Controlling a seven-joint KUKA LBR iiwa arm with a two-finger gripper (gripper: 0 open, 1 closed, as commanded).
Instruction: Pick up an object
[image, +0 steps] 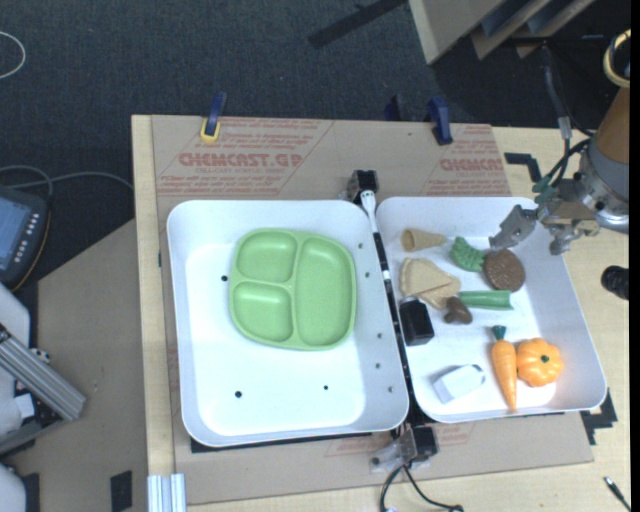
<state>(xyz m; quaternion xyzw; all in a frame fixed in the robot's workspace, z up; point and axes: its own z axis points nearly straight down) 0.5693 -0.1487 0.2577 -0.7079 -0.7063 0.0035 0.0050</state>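
Brown disc (504, 270): a round flat piece in the upper part of the right bin (585, 345), the thing lying closest to the gripper.
Gripper (536, 228): upper right of the frame, over the top right corner of the right bin; two grey fingers spread apart, one reaching left toward the disc, the other pointing down on the right, with nothing between them.
Key relation: the disc lies just down and left of the gripper, near the left finger's tip; whether tip and disc touch I cannot tell.
Axis: the disc is round, so I judge that no wrist turn is needed to suit it; the fingers need only straddle it.
Neighbours: a green piece (467, 254) touches or nearly touches the disc on its left, and a green stick (486, 298) lies just below, long axis running left to right.
Other candidates: a carrot (503, 371) lying top to bottom and an orange pepper (539, 362) just beside it, both lower right and well apart from the gripper.
Left bin (200, 380): holds a green divided plate (294, 288), far from the gripper.
Judgement: a short shift down and left would centre the gripper on the disc; crowding from the green piece could block the left finger.
Task stage: nothing lifted yet.
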